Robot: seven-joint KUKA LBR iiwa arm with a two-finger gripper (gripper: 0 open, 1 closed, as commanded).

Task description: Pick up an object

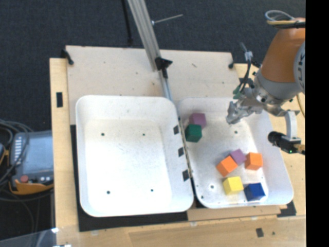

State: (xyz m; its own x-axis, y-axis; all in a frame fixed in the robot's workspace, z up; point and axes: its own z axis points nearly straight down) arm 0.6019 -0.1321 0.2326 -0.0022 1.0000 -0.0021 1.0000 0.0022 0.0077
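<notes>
The right bin (267, 138) holds several small blocks. A purple block (197, 119) and a green block (193, 133) sit together at its far left. Near the front lie an orange block (226, 165), a small purple block (237, 156), a second orange block (254, 161), a yellow block (233, 184) and a blue block (254, 191). My gripper (234, 115) hangs over the bin's far part, right of the purple and green pair, with nothing visible between its fingers.
The left bin (128, 153) lies beside the right one. A slanted metal pole (149, 37) rises behind the bins. A grey device with cables (31, 158) sits off the bench at the left.
</notes>
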